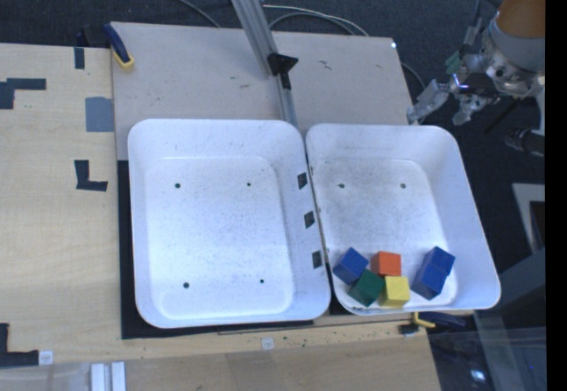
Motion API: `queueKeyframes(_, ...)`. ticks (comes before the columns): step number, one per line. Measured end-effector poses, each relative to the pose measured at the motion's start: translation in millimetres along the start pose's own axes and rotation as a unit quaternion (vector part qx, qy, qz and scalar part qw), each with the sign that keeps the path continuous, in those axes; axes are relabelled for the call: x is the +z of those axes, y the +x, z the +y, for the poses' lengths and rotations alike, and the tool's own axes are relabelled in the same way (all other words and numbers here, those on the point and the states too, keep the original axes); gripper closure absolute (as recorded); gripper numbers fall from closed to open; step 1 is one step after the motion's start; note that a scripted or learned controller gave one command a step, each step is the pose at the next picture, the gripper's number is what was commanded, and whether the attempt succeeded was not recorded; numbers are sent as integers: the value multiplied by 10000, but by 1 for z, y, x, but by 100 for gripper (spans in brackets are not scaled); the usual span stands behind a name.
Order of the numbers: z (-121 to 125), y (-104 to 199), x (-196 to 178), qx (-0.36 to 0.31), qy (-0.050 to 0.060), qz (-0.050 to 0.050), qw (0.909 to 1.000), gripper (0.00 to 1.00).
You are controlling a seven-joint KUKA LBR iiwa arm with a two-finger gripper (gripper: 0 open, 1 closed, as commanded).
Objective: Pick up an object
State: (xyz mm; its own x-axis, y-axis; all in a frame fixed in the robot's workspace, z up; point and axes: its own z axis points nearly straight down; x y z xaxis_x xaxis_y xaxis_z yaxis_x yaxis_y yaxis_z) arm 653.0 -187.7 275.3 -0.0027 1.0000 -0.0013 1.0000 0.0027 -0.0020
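Blocks in right bin near front edge: 2 blue, orange, green, yellow, tool above bin's far-right corner, released.

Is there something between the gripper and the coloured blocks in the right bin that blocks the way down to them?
Nothing visible does. The gripper hangs beyond the far right corner of the right bin; the blocks lie at its near edge, with bare bin floor between.

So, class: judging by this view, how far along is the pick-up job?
Nothing looks done: all five blocks, including the orange block, lie clustered at the right bin's near edge. The gripper hangs outside that bin's far right corner, nothing visible between its fingers. Reaching, grasping and lifting remain.
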Motion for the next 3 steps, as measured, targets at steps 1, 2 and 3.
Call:
queueKeyframes(1, 27, 83, 177, -8, 31, 14, 10000, 0)
queueKeyframes(2, -10, 44, 118, 25, -10, -4, 10000, 0)
queueKeyframes(3, -15, 96, 188, -12, 30, 17, 10000, 0)
